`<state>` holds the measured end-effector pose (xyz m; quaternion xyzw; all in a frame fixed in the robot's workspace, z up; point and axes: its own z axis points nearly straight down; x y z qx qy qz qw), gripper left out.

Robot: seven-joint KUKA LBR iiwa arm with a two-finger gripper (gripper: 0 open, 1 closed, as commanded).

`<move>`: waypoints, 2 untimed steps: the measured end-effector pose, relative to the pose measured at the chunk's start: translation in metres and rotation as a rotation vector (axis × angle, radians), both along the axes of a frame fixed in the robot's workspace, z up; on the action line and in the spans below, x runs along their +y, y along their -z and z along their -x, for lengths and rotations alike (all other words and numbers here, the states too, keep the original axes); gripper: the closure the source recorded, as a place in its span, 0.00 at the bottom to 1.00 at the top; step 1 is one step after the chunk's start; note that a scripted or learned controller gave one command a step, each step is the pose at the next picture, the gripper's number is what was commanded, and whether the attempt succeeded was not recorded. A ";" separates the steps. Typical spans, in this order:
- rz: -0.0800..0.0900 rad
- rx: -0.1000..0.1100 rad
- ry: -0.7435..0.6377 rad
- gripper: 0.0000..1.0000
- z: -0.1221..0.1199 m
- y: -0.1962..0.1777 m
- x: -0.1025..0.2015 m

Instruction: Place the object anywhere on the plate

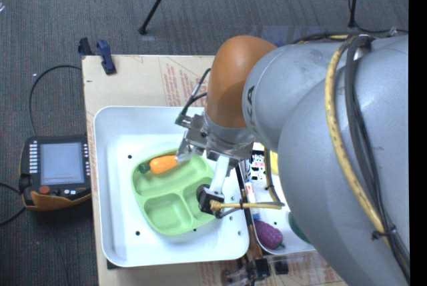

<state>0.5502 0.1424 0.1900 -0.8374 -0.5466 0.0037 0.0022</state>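
Observation:
A light green divided plate (pixel 175 211) lies in the left white bin (pixel 113 145). An orange carrot with a green end (pixel 160 164) rests in the plate's upper left compartment. My gripper (pixel 185 153) hangs over the plate's top edge, right at the carrot's right end. The wrist hides how it meets the carrot. The big grey arm with its orange band reaches in from the right and covers most of the right bin.
A purple fruit-like object (pixel 269 235) lies in the right bin near its front edge. A black-and-white item (pixel 257 169) sits by the divide between the bins. A blue clamp (pixel 104 55) grips the bench's back left corner.

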 end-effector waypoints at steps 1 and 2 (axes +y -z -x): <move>0.000 0.000 0.000 0.00 0.000 0.000 0.000; 0.000 0.000 0.000 0.00 0.000 0.000 0.000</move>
